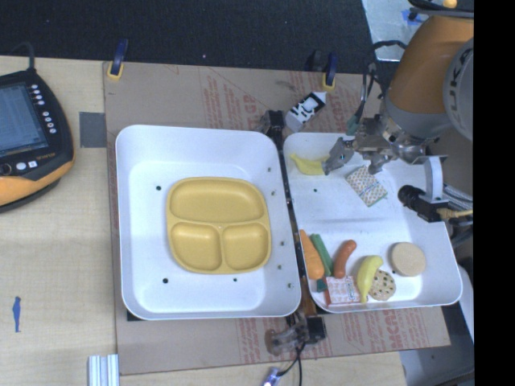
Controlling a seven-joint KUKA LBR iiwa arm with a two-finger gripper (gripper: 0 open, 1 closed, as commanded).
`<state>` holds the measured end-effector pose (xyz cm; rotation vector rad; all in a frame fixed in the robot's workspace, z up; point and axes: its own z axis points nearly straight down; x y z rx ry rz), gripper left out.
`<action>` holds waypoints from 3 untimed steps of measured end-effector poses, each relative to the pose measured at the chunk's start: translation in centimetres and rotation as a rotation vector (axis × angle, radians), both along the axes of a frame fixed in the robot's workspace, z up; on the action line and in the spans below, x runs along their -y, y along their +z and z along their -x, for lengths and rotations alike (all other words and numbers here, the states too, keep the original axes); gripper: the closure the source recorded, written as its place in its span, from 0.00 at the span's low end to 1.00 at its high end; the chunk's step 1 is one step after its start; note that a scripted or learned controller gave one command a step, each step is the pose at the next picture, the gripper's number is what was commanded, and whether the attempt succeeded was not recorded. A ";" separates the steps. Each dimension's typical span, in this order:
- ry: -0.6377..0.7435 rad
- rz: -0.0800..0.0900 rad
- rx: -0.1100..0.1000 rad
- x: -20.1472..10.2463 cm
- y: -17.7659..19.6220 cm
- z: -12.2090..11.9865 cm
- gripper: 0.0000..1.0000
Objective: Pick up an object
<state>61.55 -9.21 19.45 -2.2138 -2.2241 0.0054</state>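
Observation:
My gripper [357, 159] hangs over the back of the right bin [438, 296], its two fingers [337, 157] spread open with nothing between them. Just below and in front of it lies a small checked packet [366, 187]. To its left a yellow curved piece [307, 165] touches the bin's back left corner area. Along the bin's front lie an orange carrot [311, 256], a green stick [322, 252], a sausage [344, 257], a banana [367, 273], a speckled cookie [383, 285], a round tan biscuit [408, 259] and a small red-and-white box [342, 290].
The left bin [137, 215] holds a yellow divided plate [219, 222]. A control pendant [28, 139] lies at the bench's far left. A black-and-white tag [304, 109] and a clamp [328, 69] sit behind the bins. The arm's orange band [426, 63] looms at right.

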 end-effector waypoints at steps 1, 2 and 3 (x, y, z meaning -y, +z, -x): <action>-0.001 0.000 -0.002 3.5 -8.5 12.2 0.00; 0.002 0.001 0.001 0.5 -10.3 7.6 0.00; -0.001 0.000 0.002 4.7 -10.3 0.6 0.00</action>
